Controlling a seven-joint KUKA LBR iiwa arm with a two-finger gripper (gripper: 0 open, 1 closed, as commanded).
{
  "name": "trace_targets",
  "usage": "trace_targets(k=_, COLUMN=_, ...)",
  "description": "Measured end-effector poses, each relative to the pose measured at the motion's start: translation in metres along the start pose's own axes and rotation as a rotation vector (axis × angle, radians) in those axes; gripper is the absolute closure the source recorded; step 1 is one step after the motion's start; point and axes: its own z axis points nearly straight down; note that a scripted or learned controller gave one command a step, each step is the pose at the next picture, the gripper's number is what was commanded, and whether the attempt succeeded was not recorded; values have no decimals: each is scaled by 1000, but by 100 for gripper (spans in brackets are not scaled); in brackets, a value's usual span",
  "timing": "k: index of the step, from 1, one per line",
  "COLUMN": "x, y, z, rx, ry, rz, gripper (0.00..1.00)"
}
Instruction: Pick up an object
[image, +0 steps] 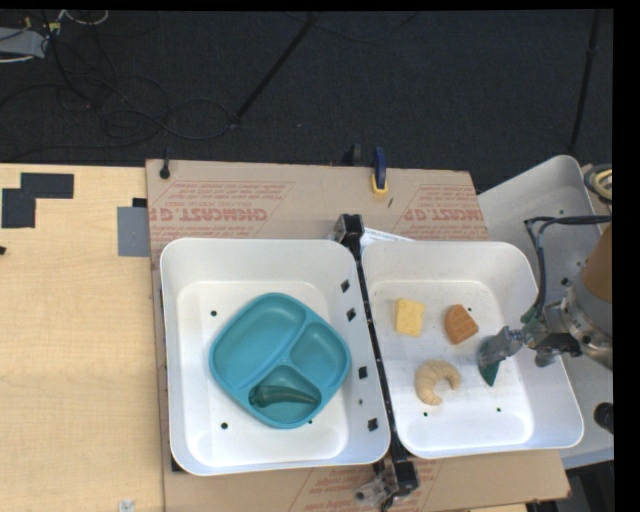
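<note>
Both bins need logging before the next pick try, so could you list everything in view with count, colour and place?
bins: two, white, side by side on the bench
plate: one, teal, divided into sections, in the left bin
cheese wedge: one, yellow, upper middle of the right bin
bread piece: one, orange-brown, right of the cheese wedge
croissant: one, pale tan, lower middle of the right bin
cardboard sheet: one, brown with red print, under the bins
clamp: one, blue and yellow, at the cardboard's far edge
gripper: one, dark grey-green, over the right bin's right side, right of the croissant
</note>
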Motion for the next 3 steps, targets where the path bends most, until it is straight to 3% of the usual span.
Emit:
trace_targets(k=1, x=37, y=54, z=-45, rx=-5, ry=0, rz=-6, gripper=0)
trace_targets(k=2, x=34, y=51, z=-52, rx=3, ry=2, rz=-2, gripper=100)
trace_targets(k=3, x=15, y=102, z=-153, rx=-12, ry=-4, rz=-3, gripper=100)
